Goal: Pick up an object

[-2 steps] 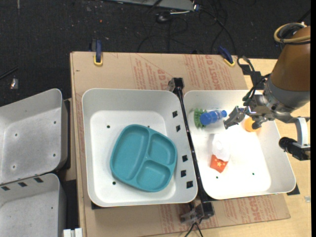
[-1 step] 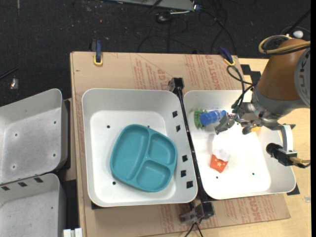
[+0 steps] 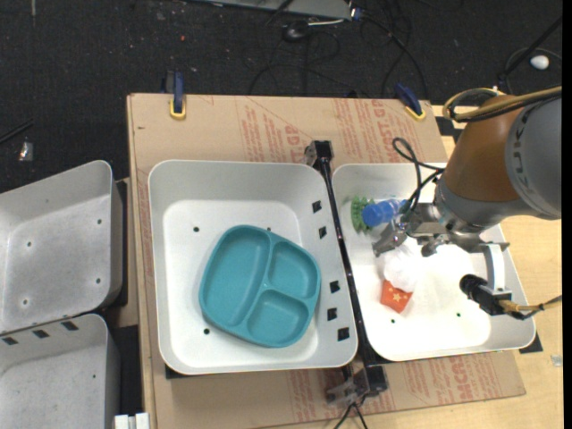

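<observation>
Tool (image 3: 407, 237) hovers low in the right shallow white bin (image 3: 447, 342), near its left wall; grip state unclear. Beneath: a white crumpled object (image 3: 399, 269), small red block (image 3: 395, 298), blue-green item (image 3: 375, 212).

plate (image 3: 259, 284) in left bin (image 3: 179, 195), gripper (image 3: 407, 239) over right bin (image 3: 447, 333)

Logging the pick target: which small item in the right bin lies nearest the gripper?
The white crumpled item, just below the gripper; the blue one and red one lie farther.
</observation>
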Tool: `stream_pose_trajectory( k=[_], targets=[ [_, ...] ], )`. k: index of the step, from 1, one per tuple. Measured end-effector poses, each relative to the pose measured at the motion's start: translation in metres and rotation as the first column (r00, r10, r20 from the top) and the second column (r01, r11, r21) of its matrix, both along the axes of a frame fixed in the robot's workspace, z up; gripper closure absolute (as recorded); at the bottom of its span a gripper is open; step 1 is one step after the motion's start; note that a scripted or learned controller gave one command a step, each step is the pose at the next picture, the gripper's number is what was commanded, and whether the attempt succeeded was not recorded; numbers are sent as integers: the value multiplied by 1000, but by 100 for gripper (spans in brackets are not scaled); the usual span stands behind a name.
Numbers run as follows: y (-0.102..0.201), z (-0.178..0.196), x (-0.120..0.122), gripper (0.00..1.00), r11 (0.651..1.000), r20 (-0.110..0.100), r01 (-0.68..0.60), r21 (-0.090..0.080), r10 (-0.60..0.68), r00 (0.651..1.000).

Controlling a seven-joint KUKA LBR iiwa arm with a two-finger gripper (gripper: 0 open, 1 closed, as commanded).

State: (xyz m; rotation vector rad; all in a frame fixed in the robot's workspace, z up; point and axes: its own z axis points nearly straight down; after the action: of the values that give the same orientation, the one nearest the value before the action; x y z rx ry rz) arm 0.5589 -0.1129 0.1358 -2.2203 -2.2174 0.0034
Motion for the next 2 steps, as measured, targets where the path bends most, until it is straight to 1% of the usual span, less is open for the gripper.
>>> stream_pose_trajectory(
  k=[1, 2],
  targets=[
    [-1, 13, 1, 100, 1000, 4, 1, -1, -1, 1000],
    [6, 59, 7, 100, 1000, 9, -4, -2, 4, 1000]
  ],
)
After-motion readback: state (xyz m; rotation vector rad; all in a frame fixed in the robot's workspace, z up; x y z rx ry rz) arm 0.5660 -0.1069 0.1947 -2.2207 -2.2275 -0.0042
